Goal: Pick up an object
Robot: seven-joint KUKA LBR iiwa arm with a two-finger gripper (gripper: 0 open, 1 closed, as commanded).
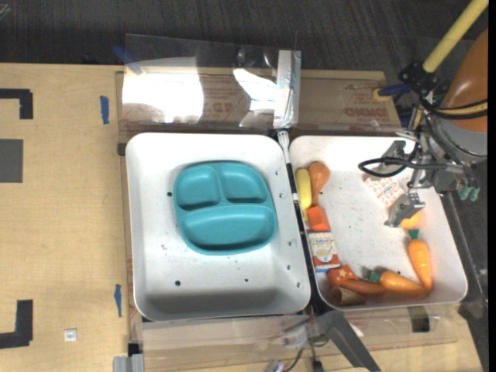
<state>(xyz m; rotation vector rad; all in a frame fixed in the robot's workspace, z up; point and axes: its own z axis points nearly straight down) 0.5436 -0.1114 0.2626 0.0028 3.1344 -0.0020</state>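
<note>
We see our arm (pixel 457 142) as grey metal with an orange band (pixel 471 84) above the wrist, black cables (pixel 380 163) looping off it, and a small silvery gripper (pixel 404 210) at its tip.

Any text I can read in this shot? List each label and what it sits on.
Nothing reads clearly.
Red printing on the cardboard behind the bins: reversed and blurred, unreadable.
Small carton in the right bin: printed label, too small.
Red-printed paper near the gripper: too blurred.
</note>
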